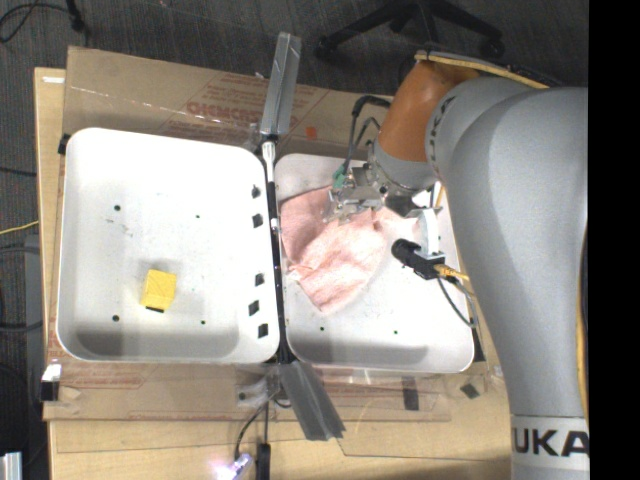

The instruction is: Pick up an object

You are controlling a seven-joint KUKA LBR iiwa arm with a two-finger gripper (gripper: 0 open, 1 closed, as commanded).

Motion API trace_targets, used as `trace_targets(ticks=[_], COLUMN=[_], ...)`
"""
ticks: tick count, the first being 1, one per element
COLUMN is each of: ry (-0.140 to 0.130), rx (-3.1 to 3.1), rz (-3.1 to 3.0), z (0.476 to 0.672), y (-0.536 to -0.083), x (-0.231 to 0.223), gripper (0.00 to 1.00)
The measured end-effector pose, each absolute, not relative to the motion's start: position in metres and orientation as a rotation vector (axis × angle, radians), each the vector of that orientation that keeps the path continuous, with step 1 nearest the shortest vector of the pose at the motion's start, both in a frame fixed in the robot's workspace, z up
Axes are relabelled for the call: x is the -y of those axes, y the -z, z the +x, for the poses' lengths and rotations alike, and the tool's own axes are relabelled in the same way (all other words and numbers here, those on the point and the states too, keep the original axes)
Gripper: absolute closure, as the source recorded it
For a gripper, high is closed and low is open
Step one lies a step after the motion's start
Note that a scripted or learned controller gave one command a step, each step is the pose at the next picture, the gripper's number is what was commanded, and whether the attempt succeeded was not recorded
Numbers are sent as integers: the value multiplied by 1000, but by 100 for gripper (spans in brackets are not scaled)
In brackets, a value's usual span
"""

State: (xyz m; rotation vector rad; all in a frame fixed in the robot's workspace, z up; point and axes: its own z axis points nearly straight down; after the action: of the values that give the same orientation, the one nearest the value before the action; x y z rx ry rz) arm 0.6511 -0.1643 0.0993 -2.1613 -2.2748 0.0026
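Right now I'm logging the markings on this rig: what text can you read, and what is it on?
"UKA": white letters on the arm's grey base, cut off at the picture's edge.
Red print on the cardboard sheet behind the bins: too blurred to read.
No other text is readable.

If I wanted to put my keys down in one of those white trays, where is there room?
The left bin is mostly bare around the yellow block. The right bin is crowded: pink cloth and gripper fill its upper half, leaving a strip along the near wall.
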Motion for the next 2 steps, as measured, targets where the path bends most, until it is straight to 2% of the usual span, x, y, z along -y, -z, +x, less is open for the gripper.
trace_targets(ticks=[1, 2], ry=[0, -1], rx=[2397, 2396], rz=[-2030, -2029], z=[602, 602], y=[-93, -92], x=[203, 202], gripper=[100, 0])
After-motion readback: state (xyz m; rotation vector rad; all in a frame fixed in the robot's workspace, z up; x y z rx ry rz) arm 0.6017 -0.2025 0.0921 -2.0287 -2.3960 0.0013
